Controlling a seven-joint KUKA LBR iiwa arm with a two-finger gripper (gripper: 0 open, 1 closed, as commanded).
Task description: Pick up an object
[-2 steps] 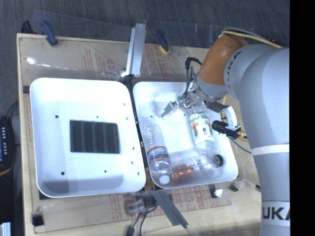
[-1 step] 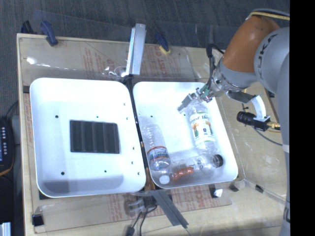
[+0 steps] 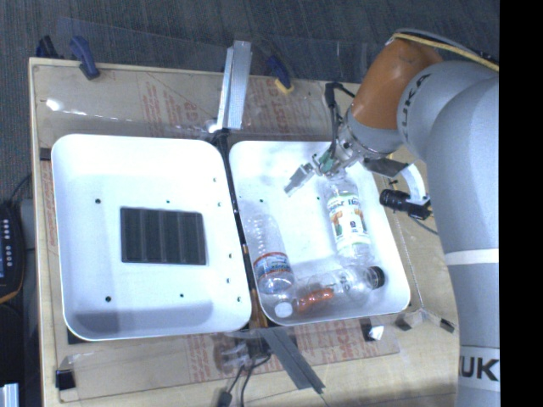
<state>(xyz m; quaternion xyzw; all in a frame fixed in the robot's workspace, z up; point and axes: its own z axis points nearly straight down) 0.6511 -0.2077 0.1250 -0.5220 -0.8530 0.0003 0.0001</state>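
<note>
Over the right bin's (image 3: 254,164) far right corner the arm (image 3: 441,134) is reaching in, its gripper (image 3: 316,170) hanging low just above the top of an upright-label bottle (image 3: 348,219) lying along the right wall. Can't tell how the pincer is sitting. Two more bottles: one (image 3: 267,261) lying by the left wall, another (image 3: 335,288) along the near edge. Left bin (image 3: 85,168) is carrying a dark grate (image 3: 163,236).

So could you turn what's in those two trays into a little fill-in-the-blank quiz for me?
1. The clear plastic bottles all lie in the ____ bin.
2. The left bin holds a dark ____ panel.
3. The end effector is above the ____ bin.
4. The arm's band is ____.

Missing words: right; rectangular; right; orange
</note>
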